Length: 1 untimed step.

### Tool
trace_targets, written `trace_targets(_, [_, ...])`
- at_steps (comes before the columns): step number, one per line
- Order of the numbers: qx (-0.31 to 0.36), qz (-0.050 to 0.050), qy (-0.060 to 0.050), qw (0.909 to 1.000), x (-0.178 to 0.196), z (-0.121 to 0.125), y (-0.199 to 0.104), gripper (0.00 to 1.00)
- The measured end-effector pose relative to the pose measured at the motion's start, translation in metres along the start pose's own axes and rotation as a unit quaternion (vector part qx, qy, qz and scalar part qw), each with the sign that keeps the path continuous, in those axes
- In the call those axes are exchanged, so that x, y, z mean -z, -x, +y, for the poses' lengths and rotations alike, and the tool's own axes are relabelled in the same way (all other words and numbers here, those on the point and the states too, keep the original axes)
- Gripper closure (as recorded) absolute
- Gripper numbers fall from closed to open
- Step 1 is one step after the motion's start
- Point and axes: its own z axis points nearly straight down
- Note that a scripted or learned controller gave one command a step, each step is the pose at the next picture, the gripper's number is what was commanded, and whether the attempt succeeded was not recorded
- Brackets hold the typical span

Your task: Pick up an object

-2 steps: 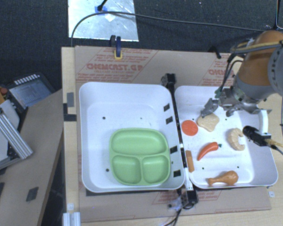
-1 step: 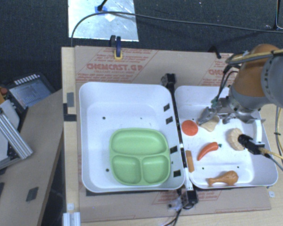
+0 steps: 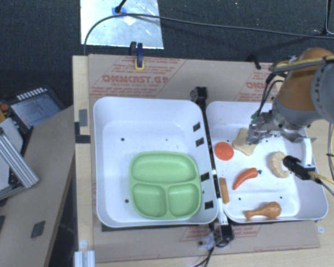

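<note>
The gripper (image 3: 255,133) is hovering low over the pale bread-like slice (image 3: 244,144) in the right bin (image 3: 309,207); whether it is clenched or released I cannot tell. The slice is lying flat just beneath it, so a grab is risking a slip or a shove into the orange disc (image 3: 224,151) beside. Counting: one slice, one disc, one red chili pepper (image 3: 246,177), one drumstick (image 3: 263,210), one beige lump (image 3: 277,164), one green divided tray (image 3: 165,183).

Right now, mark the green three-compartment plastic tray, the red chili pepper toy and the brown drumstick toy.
green three-compartment plastic tray (image 3: 162,168): camera view, large top compartment.
red chili pepper toy (image 3: 245,177): camera view, mid body.
brown drumstick toy (image 3: 267,209): camera view, meaty end.
</note>
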Motion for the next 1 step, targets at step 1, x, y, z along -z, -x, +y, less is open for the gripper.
trace_targets(1, [0.001,0.0,0.002,1.0,0.0645,0.0045,0.0019,1.0])
